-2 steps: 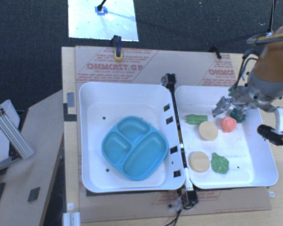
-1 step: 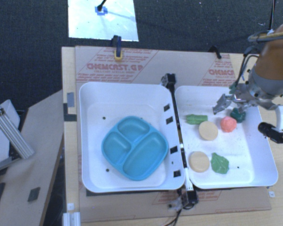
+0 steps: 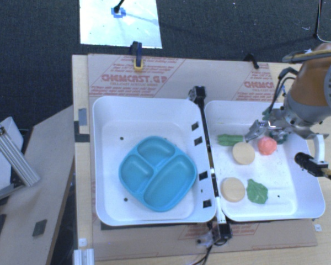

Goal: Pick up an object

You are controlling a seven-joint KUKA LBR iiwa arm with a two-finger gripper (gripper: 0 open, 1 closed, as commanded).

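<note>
My claw (image 3: 266,130) hangs low over the back of the right shallow white bin (image 3: 309,203), and from this slant I cannot tell whether it is parted or closed; nothing is visibly gripped. Just beside it, at its front right, sits a small pinkish-red rounded lump (image 3: 267,146), which I judge the nearest candidate. Near it lie a flat tan disc (image 3: 244,153) and a long green pod-shaped piece (image 3: 229,139); further forward are a second tan disc (image 3: 233,189) and a crumpled green leafy piece (image 3: 257,192). To do this well, I would centre over the red lump, straddle it, descend squarely and avoid nudging the neighbouring disc. The left white bin (image 3: 107,148) holds a blue sectioned plastic plate (image 3: 158,173) on the bench (image 3: 154,76).
</note>
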